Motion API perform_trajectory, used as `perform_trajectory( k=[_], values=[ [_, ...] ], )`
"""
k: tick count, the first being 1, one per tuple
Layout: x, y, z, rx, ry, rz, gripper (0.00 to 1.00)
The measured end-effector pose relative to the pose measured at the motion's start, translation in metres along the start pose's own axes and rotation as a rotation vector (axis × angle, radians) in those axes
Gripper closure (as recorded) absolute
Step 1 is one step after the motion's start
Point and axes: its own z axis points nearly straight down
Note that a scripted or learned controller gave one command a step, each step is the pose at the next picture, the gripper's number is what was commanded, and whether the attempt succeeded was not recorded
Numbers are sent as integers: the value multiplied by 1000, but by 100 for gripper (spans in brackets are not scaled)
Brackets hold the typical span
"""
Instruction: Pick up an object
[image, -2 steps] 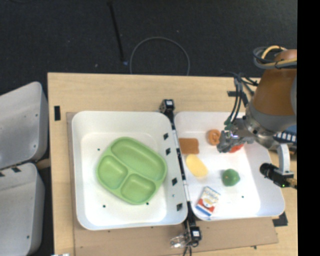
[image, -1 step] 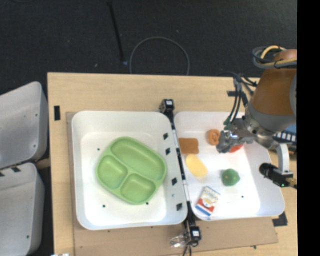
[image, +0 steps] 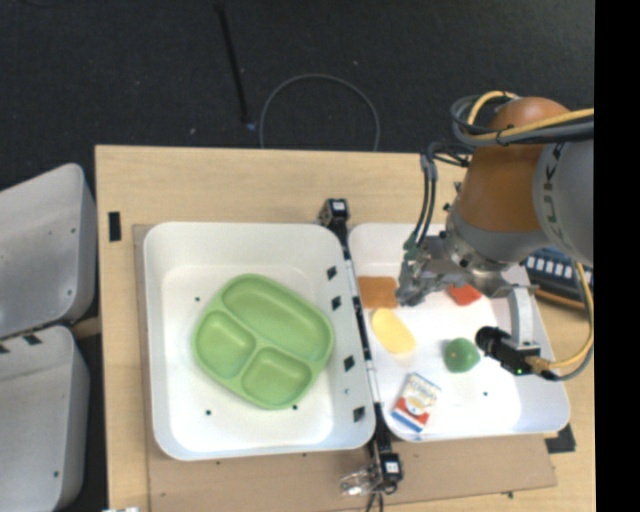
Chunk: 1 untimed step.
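Note:
My gripper (image: 413, 288) hangs over the back left part of the right bin (image: 540, 415), just above and right of a flat brown piece (image: 376, 292). A yellow oval object (image: 393, 331) lies just in front of the gripper. A green round object (image: 460, 354) sits at the bin's middle. A small white, red and blue packet (image: 414, 403) lies near the front left. A red object (image: 465, 295) peeks out beneath the wrist, partly hidden.
The left bin (image: 170, 420) holds a green divided plate (image: 262, 340). A ridge with black clips (image: 352, 330) separates the two bins. The arm's bulk covers the right bin's back right corner.

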Motion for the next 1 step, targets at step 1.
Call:
perform_trajectory(
  k=[1],
  values=[
    [54,-6,9,1,-1,1,100]
  ],
)
